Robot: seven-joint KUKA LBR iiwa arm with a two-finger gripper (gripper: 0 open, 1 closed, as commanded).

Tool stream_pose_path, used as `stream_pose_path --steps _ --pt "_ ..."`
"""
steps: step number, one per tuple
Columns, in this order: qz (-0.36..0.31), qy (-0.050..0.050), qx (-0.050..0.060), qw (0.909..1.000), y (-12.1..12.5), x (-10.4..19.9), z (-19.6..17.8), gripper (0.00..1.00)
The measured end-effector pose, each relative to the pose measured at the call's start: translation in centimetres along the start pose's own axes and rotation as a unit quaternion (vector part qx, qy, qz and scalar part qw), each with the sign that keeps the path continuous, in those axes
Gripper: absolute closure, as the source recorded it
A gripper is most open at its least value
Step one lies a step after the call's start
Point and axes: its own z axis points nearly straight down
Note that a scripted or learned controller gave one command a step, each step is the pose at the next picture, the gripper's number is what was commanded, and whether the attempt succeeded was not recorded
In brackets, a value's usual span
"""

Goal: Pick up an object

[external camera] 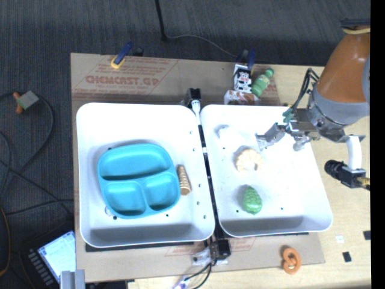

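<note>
- Nearest you, a bumpy green plastic toy vegetable (251, 199) lies in the right white bin (313, 179).
- Beyond it, the pale, lumpy cauliflower-like toy (247, 159) looks light and stiff; take it across its middle.
- Farthest, the two-finger gripper (274, 135) hovers beside it, fingers apart, holding nothing.

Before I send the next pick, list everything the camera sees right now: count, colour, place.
Bins: 2, white, side by side on the bench.
Divided tray: 1, blue, in the left bin.
Small cylinder: 1, tan, left bin, at the tray's right edge.
Lumpy object: 1, cream, upper middle of the right bin.
Rounded object: 1, green, right bin, below the cream one.
Ring-shaped object: 1, orange, on the bench below the right bin.
Arm: 1, grey with an orange band, reaching in from the right.
Gripper: 1, above the right bin's upper right part.
</note>
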Motion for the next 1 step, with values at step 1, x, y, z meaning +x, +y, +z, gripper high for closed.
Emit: stream_pose_path --steps 1 --pt "0.001 0.001 0.002 1.0000 -3.11 -5.37 14.54 0.00"
